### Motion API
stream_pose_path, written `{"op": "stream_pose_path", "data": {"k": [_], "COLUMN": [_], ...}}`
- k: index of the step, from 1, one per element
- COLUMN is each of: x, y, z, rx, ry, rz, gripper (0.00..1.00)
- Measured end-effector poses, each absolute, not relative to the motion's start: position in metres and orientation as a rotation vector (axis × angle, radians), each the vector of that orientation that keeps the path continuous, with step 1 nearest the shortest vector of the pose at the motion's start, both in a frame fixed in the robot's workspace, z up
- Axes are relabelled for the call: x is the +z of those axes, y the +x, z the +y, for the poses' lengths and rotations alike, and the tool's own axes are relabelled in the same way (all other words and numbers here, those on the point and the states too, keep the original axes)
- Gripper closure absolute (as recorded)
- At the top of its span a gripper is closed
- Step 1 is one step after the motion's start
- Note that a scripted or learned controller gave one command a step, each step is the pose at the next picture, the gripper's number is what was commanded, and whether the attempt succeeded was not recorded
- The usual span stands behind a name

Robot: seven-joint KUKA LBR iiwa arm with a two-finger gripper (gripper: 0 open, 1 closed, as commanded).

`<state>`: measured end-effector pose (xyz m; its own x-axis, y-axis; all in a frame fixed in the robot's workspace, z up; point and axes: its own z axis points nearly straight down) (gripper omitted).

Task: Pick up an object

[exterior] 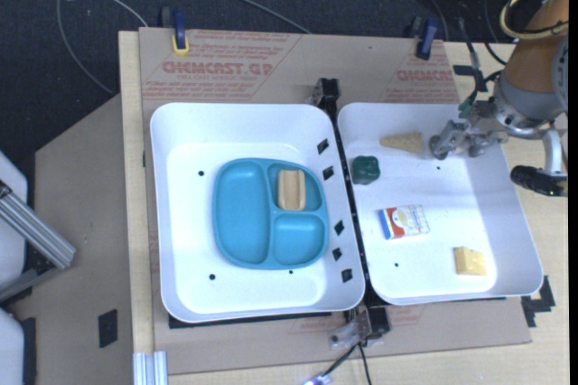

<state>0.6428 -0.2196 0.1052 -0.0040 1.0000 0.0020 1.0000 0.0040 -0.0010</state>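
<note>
My gripper hangs over the far part of the right bin, with the grey and orange arm coming in from the right. It is open and holds nothing. A tan wedge lies just left of it. Further left, near the bin's inner wall, sits a dark green lump. A red, white and blue packet lies in the middle of the bin. A yellow block rests near the front right corner.
The left bin holds a blue divided plate with a tan piece in its far right compartment. Black clips line the wall between the bins. Cables trail over the dark floor beyond the bench.
</note>
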Motion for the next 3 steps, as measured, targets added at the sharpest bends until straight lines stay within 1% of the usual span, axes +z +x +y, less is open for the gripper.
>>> {"op": "stream_pose_path", "data": {"k": [1,2,3], "x": [0.168,0.223,0.22], "y": [0.645,0.646,0.647], "z": [-0.216,-0.216,-0.216], "rx": [0.001,-0.005,-0.001], "ry": [-2.22,-2.224,-2.223], "rz": [-2.222,-2.227,-2.225], "gripper": [1.0,1.0,1.0]}}
